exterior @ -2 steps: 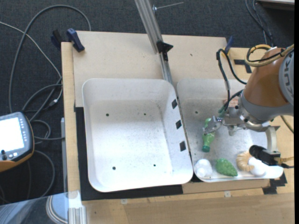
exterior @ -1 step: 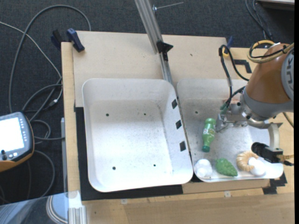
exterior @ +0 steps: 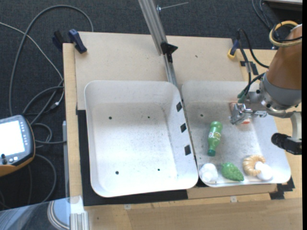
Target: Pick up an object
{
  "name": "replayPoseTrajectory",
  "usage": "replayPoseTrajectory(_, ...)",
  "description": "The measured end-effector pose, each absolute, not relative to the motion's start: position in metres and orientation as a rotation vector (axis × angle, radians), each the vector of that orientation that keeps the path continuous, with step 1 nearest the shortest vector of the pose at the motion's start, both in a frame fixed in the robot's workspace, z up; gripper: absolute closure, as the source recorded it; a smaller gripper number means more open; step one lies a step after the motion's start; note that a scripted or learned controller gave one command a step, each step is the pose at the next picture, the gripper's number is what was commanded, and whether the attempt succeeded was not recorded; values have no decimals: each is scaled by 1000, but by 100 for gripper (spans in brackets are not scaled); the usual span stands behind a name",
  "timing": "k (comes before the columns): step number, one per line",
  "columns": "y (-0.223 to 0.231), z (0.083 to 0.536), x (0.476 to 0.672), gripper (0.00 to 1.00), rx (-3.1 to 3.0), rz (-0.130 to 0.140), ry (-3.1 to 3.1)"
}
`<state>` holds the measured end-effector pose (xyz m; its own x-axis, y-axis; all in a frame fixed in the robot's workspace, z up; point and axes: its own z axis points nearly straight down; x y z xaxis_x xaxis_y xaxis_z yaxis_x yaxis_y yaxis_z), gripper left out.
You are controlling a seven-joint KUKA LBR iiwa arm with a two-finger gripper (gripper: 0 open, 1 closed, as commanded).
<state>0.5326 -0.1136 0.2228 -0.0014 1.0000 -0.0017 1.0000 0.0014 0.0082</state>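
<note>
Green bottle (exterior: 214, 137) lies in the right bin (exterior: 268, 178), just down-left of the gripper (exterior: 238, 115), long axis near-vertical in frame; can't tell the gripper's state.

The bench (exterior: 144, 56) was a pale wooden board set on a dark carpeted floor (exterior: 33, 13). Grey cables (exterior: 29, 61) looped over the floor past the bench's left edge, beside a handheld control pendant (exterior: 14, 140) with a lit screen. A blue clamp (exterior: 76, 40) gripped the bench's far left corner. A slanted metal rail (exterior: 151, 18) crossed the far edge. Light was even and soft.
</note>
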Motion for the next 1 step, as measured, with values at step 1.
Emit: replayPoseTrajectory(1,-113,221,533,100,2220,2,2221)
